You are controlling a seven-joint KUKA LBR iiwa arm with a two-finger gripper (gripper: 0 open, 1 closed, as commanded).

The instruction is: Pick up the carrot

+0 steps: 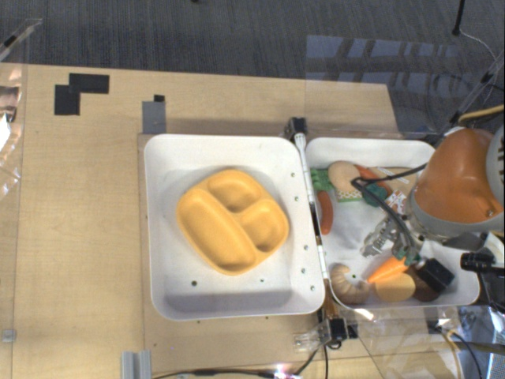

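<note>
The gripper [392,245] hangs just above the carrot [387,272] in the right bin [347,152]; I cannot tell its state. A yellow tray [231,221] sits in the left bin [166,212]

Pale wooden bench [79,235] against dark grey carpet [237,22] beyond

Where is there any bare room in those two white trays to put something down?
The left bin has bare floor all around the yellow divided plate, widest along its near edge. The right bin is crowded: carrot, other toy foods and the gripper leave a small central patch.
</note>
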